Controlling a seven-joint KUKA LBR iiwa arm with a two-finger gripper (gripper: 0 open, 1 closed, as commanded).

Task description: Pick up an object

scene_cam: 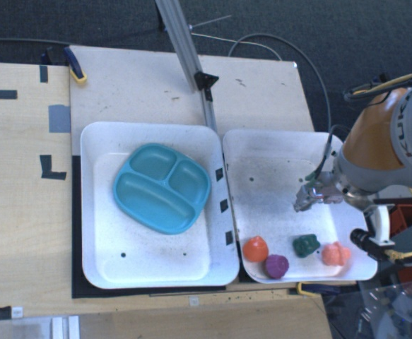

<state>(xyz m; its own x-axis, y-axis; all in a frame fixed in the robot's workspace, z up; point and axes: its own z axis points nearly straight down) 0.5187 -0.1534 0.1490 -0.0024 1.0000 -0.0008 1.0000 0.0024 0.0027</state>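
Several small objects lie along the near edge of the right bin [262, 154]: an orange piece [256, 248], a purple piece [276, 265], a dark green piece [306, 245] and a salmon-pink piece [335, 254]. My gripper [306, 198] hangs over the right half of that bin, above and behind the green piece, with nothing visibly between its fingers. The grey arm with its orange band [375, 136] comes in from the right.
The left bin [99, 260] holds a turquoise divided plate [162, 187]. A metal rod [184, 37] slants down from the top to the seam between the bins. Cables lie behind the right bin, and a blue-and-yellow clamp [75, 65] sits at the back left.
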